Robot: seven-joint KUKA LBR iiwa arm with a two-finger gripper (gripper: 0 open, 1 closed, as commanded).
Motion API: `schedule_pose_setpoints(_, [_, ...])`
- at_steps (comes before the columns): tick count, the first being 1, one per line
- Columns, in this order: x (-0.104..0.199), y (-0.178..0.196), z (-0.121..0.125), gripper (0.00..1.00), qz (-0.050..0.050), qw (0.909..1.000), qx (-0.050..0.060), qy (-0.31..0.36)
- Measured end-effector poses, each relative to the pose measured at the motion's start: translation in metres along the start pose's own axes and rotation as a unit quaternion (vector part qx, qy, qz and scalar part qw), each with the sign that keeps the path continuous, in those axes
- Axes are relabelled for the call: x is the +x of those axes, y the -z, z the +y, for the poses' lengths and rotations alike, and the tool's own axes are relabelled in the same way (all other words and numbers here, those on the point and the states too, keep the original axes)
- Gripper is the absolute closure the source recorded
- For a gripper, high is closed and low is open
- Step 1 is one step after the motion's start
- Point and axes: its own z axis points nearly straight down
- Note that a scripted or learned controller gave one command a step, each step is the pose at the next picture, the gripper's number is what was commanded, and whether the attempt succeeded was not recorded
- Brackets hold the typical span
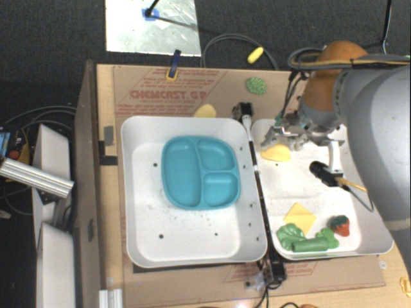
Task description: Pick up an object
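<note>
My gripper [284,136] hangs low over the far left corner of the right bin [369,236]. Directly beneath and in front of it lies a yellow rounded piece [276,153], touching or nearly touching the gripper. Nearer the front of the same bin lie a yellow flat wedge [300,217], a green knobbly toy [307,240] and a small red and green piece [340,225]. The left bin [138,236] holds a blue divided plate [200,172].
Behind the bins, on the cardboard, lie a yellow lump [205,111], a green round thing [257,85] and a blue and yellow clip [173,66]. The big grey arm [379,127] covers the right bin's far right side. A black divider [255,172] runs between the bins.
</note>
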Motion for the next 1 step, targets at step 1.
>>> schedule_pose_setpoints(1, [-0.0051, -0.0004, 0.0065, 0.0, 0.0, 1.0, 0.002, 0.0])
